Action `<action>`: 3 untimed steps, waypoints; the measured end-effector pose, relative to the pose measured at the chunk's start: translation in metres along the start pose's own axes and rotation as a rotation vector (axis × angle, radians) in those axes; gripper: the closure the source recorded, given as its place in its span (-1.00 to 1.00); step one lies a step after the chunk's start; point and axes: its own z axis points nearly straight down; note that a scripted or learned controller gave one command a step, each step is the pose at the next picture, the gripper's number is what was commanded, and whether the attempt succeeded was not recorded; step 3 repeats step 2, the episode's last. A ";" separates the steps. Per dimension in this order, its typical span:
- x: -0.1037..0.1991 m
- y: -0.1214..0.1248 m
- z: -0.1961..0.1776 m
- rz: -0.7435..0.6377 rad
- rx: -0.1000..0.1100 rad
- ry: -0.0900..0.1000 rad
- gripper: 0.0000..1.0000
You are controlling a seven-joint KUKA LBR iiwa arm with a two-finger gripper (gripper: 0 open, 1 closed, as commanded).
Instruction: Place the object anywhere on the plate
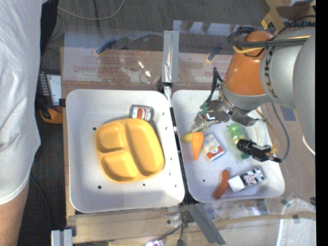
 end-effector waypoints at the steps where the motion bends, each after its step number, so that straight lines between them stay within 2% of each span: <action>1: 0.103 0.021 -0.014 -0.239 0.001 -0.001 1.00; 2: 0.103 0.021 -0.014 -0.239 0.001 -0.001 -1.00; 3: 0.103 0.021 -0.014 -0.239 0.001 -0.001 -1.00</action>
